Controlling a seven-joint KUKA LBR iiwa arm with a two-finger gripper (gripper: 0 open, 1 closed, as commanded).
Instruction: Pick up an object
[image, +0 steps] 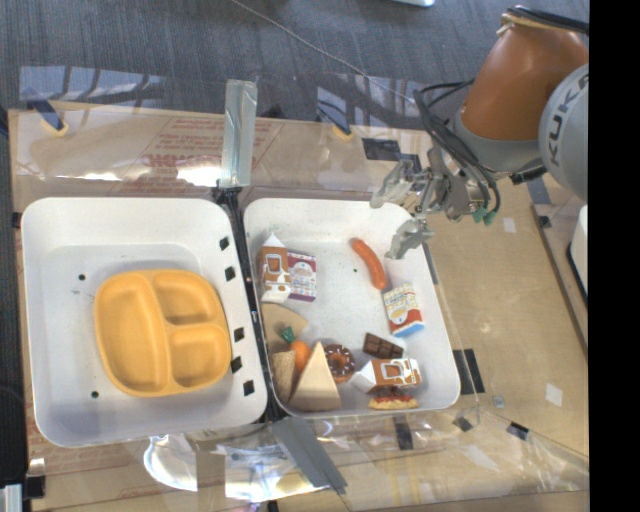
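Tool (412, 215) hovers over right bin's (340, 208) upper right corner, fingers apart, nothing held. Sausage (369, 262) lies just below-left, clear of neighbours; best lower straight, straddle its middle.

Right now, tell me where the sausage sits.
In the camera view the sausage lies in the right bin, toward its upper right area, just above a small carton and right of the milk carton; the pincer is close by.

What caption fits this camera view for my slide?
Gripper hovers over the right bin's far corner near a sausage; a yellow tray sits in the left bin.
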